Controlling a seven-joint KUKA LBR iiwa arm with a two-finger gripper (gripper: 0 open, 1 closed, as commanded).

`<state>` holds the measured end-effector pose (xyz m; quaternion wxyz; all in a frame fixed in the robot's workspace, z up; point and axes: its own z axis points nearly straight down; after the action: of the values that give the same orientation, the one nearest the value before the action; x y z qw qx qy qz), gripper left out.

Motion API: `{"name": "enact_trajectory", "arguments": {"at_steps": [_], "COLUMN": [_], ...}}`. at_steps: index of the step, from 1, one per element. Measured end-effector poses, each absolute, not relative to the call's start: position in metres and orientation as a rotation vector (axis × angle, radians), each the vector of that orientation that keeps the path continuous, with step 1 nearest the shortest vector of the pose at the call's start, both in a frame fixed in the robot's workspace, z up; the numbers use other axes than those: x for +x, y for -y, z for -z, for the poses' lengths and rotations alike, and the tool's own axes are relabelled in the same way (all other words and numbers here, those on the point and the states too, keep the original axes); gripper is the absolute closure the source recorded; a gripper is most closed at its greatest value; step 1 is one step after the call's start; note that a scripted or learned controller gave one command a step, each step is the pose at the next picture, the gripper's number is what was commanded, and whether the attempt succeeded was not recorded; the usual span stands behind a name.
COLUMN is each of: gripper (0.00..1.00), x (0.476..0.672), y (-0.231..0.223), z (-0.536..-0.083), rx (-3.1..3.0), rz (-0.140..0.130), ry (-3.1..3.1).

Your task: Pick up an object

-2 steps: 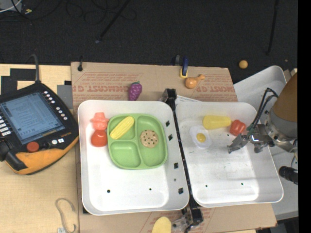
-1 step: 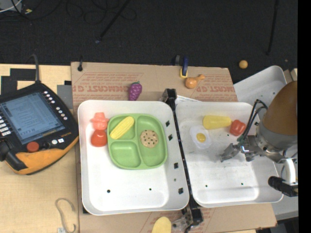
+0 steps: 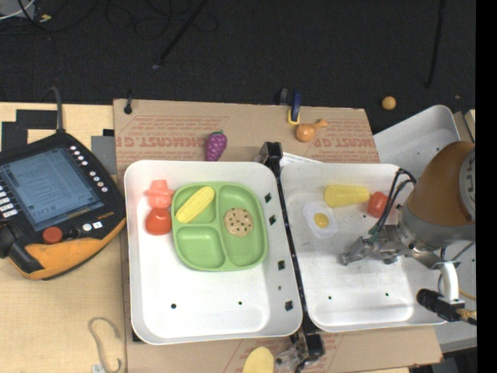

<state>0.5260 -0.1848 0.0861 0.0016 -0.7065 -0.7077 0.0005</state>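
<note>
A yellow lemon-like toy sits on the cardboard edge at the bench's near side, with a loop of cord on the pale wood to the left. Above them lie the two white bins. The left bin holds a green divided plate carrying a toy corn cob and a cookie, with a pink-and-orange toy just beside the plate's left rim. In the right bin, the arm's gripper is low over the floor near the bin's middle right, nothing visible between its fingers; whether they are spread or closed cannot be told. Well apart from it, toward the bin's far side, rest a toy fried egg, a yellow wedge-shaped toy and a small red toy close to the arm's cables. A teach pendant lies on the bench at left. On the cardboard sheet beyond the bins sit a purple grape toy and an orange pear-shaped toy. Farther back, a dark carpeted floor carries trailing cables and a small orange ball.
</note>
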Motion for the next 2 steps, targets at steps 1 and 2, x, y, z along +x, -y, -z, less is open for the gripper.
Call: {"name": "enact_trajectory", "arguments": {"at_steps": [1, 2], "gripper": [1.00, 1.00], "x": [0.526, 0.526], "y": [0.186, 0.182], "z": [-0.098, -0.159], "rx": [-2.222, -2.223], "rz": [0.001, 0.002], "ry": [2.218, 2.222]}}
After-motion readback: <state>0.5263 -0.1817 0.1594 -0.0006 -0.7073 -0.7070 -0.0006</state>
